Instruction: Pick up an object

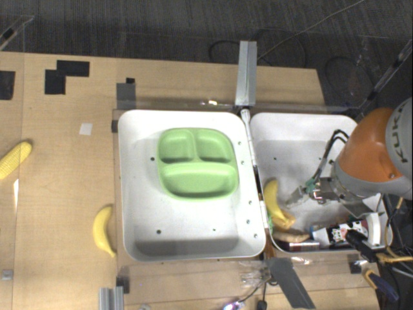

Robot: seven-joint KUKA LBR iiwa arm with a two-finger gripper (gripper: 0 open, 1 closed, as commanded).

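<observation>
A yellow banana (273,205) lies against the left wall of the right bin (290,134), near its front corner. My gripper (301,196) hangs low in that bin, just right of the banana, below the orange band of the arm (364,155). Nothing shows in the gripper. A brown stick-like object (293,237) and a black and white item (337,234) lie along the bin's front edge, under the wrist.
A green divided plate (196,162) sits in the left bin (139,225). On the bench to the left lie a second banana (103,230) and a yellow corn cob (13,161). A metal divider post (246,76) stands between the bins at the back.
</observation>
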